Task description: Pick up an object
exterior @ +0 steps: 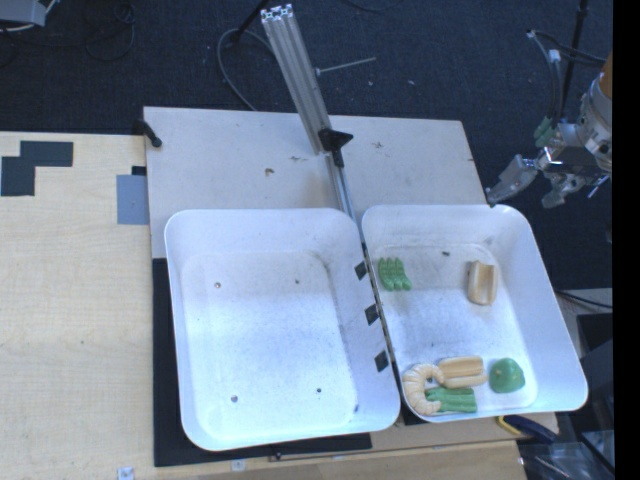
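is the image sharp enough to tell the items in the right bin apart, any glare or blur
Camera view: soft overall, yet the right white bin is evenly lit with no strong glare; the green ridged piece, tan block and round green lump read separately; the gripper at the right edge is blurry.

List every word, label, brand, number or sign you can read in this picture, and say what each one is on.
There is no readable text.
The two shallow white plastic bins are unmarked.
The small green, tan and cream toy items in the right bin bear no lettering.
The dark geometric patches on the pale wooden bench are plain shapes, not letters.
The grey arm's claw, at the right edge, shows no legible marking at this size.
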Tool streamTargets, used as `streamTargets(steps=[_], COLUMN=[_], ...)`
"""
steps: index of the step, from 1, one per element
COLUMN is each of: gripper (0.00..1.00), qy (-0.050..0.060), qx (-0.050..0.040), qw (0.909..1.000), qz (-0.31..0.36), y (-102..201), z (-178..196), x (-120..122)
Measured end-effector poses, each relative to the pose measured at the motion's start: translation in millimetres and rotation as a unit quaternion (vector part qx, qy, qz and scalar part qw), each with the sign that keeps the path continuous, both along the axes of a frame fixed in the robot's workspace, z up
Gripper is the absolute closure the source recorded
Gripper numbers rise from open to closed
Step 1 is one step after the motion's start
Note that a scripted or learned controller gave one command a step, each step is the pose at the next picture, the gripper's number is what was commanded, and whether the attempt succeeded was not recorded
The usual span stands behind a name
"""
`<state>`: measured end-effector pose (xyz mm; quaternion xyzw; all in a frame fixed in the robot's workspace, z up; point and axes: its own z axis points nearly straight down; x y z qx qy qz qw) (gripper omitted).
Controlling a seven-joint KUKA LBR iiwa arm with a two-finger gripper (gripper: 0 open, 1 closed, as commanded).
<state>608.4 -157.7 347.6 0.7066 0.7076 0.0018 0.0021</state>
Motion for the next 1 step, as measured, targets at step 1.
streamTargets(steps=[1], gripper=[0.00], qy=[0.008], qx=[0.0010], qw=[1.0000], qz=[-0.001], y=[-23.2], z=[-138.2], x=[49.6])
